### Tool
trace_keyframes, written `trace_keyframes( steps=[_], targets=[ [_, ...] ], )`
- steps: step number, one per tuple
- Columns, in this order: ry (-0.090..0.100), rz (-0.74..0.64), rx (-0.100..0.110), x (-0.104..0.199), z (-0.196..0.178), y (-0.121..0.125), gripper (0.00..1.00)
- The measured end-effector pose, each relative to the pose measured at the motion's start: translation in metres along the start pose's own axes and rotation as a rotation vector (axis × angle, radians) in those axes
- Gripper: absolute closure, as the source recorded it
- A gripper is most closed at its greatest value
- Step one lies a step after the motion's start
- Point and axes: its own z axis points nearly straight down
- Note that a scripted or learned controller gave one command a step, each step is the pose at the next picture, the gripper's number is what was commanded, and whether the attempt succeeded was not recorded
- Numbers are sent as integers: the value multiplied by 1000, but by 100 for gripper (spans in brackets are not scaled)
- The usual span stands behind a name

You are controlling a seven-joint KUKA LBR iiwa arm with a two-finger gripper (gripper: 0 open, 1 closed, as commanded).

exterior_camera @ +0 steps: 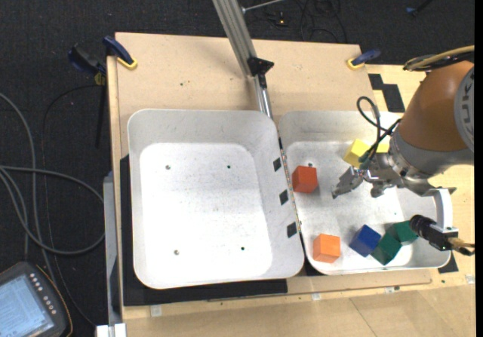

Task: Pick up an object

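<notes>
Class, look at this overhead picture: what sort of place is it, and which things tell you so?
Probably a robotics lab bench: a grey and orange robot arm reaches over two shallow white plastic bins, small coloured blocks such as the red-orange cube lie in one, and loose black cables trail across the dark floor.

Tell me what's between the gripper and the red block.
Nothing: the camera view shows bare white bin floor between the gripper and the red block.

I'm looking down on a robotics lab: a plywood bench (226,64) clamped at its corners, loose cables (45,200) across dark carpet, a teach pendant (23,305) lying nearby.
</notes>
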Motion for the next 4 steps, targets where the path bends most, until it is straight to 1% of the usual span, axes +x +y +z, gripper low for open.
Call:
trace_keyframes(
  steps=[1, 2, 3, 4],
  targets=[
    [1, 0, 2, 6, 63, -3, 0],
    [-1, 2, -6, 5, 49, -1, 100],
    [-2, -3, -10, 9, 5, 3, 100],
    [-2, -3, -11, 9, -47, 5, 100]
  ],
)
